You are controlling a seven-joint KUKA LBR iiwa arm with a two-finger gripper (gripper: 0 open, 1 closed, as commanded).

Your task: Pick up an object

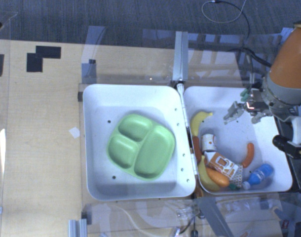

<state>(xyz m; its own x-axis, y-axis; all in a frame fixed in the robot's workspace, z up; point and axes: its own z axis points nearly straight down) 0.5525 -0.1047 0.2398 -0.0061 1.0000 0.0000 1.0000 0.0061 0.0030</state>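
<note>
The gripper [242, 111] is hanging over the upper part of the right bin [209, 95], reaching in from the right below the arm's [288, 68] orange band, and nothing is sitting between its fingers; one slim grey finger [233, 111] is slanting down to the left and the other [259, 116] is lying well to its right, so the two are standing apart. The things to pick are lying lower in that same bin: a yellow banana [200, 120] is curving along the left wall, a small white cup [208, 142] is sitting just below it, and an orange and white carton [224, 165] is lying tilted near the middle. A second banana [206, 177] is curling under the carton beside an orange carrot-like piece [217, 177], a red sausage [247, 154] is resting to the right, and a blue bottle [259, 175] is lying in the lower right corner. The left bin [98, 132] is holding a green divided plate [141, 145] with three compartments. Both bins are sitting on the pale wooden tabletop [37, 132].
</note>
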